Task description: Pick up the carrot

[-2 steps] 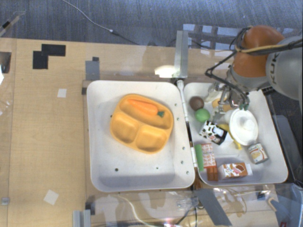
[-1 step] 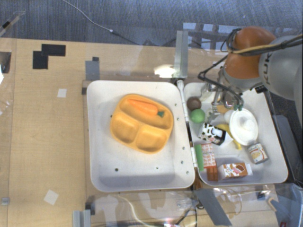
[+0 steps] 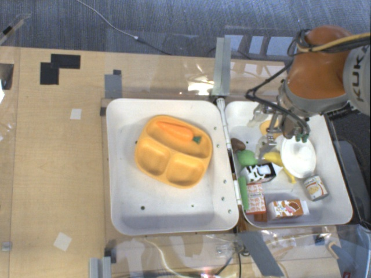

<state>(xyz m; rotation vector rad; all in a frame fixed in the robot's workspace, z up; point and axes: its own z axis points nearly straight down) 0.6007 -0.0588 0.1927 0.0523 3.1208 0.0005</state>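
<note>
Orange, the carrot (image 3: 176, 133) lies in the top compartment of the yellow divided plate (image 3: 173, 151) in the left bin (image 3: 124, 201), well apart from my pincer (image 3: 271, 142), which hangs released, grasping nothing, over the right bin (image 3: 336, 207).

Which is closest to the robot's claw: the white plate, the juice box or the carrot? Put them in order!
From the gripper, in the camera view:
1. White plate, right beside it in the right bin.
2. Juice box, at that bin's front.
3. Carrot, on the yellow tray in the left bin.
</note>
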